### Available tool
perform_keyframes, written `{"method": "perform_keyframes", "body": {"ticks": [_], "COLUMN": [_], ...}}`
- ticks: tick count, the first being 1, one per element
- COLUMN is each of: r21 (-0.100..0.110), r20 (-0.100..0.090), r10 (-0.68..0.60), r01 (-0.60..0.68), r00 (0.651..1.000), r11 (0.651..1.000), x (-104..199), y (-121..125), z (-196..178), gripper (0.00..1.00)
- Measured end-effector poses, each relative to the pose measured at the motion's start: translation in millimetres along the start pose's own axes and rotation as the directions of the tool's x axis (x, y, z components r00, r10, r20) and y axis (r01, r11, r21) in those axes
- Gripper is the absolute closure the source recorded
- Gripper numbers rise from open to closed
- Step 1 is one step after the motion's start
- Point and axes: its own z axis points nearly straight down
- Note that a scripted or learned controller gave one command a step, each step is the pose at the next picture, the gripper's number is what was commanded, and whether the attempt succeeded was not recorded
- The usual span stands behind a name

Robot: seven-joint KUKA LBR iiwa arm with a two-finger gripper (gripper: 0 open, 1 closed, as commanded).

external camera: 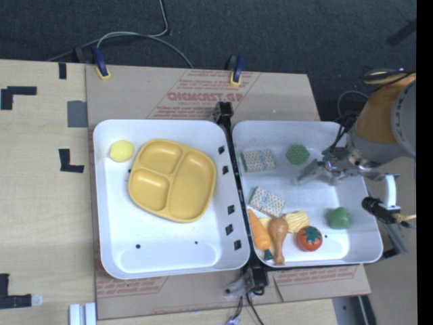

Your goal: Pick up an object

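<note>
Hovering low in the right bin (352, 249), gripper (316, 170) pointing toward the divider (233, 181); whether open or closed, impossible to tell, and nothing seen between its fingers. Lying nearest and likeliest as targets: round green piece (297, 154) just beyond the gripper, patterned square (259, 159) closer to the divider. Risking, on closing, a nudge sending the rounded green piece rolling aside. Crowding near the divider's front end, carrot (259, 231), drumstick (278, 234) and tomato (310, 238) inviting a double or glancing grab.
</note>
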Motion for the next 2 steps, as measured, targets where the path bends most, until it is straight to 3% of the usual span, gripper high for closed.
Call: {"method": "perform_keyframes", "body": {"ticks": [1,2], "r21": [-0.005,-0.003], "r20": [0.001,0.005], "r10": [-0.002,-0.002], "r01": [0.002,0.002], "r00": [1.000,1.000], "r11": [1.000,1.000], "x": [50.8,49.6], "y": [82.9,82.3], "z": [7.6,-1.9], "gripper": [0.00,1.00]}}
